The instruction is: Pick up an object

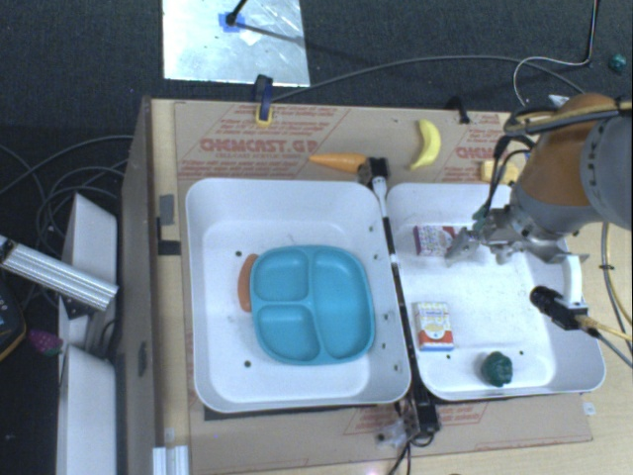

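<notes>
A blue divided plate (312, 301) lies in a white bin (208, 265); a green ball (497, 368), yellow banana (427, 143), orange carrot (338, 162).

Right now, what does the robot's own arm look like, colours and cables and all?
The arm is a thick rounded grey body with a broad orange band across it. Dark cables loop along its side down to the gripper, a small grey metallic piece. A black and white fitting projects below it.

Banana (427, 143) and carrot (337, 162) (behind bins)
</notes>
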`<state>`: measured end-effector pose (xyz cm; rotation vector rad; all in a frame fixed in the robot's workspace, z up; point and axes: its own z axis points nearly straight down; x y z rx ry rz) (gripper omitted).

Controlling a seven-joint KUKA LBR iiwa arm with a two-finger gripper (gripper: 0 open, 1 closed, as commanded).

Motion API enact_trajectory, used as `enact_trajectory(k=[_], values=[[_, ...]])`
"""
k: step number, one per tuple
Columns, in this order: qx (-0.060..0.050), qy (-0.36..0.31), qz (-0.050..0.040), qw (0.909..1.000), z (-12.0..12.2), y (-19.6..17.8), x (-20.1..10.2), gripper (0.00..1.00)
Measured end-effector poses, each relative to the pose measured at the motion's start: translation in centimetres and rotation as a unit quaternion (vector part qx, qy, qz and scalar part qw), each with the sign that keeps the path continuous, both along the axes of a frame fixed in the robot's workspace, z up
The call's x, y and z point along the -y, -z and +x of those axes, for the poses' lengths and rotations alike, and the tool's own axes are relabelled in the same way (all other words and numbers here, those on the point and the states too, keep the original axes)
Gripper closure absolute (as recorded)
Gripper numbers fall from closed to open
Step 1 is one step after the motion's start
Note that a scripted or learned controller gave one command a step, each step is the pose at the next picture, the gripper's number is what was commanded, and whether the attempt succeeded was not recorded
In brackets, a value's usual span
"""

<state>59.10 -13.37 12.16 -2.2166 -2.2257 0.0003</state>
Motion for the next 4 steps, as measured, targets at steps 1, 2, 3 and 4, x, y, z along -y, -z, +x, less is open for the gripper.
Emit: enact_trajectory(k=[1, 2, 3, 4], values=[[0.004, 0.000, -0.0005, 1.0000, 8.0, 2.6, -2.4, 0.00], [0.002, 0.001, -0.0011, 1.0000, 5.3, -1.2, 1.4, 0.00], [0.002, 0.001, -0.0015, 1.0000, 7.8, -3.4, 7.4, 0.00], [0.001, -0.001, 0.0007, 1.0000, 7.8, 1.4, -3.8, 0.00]])
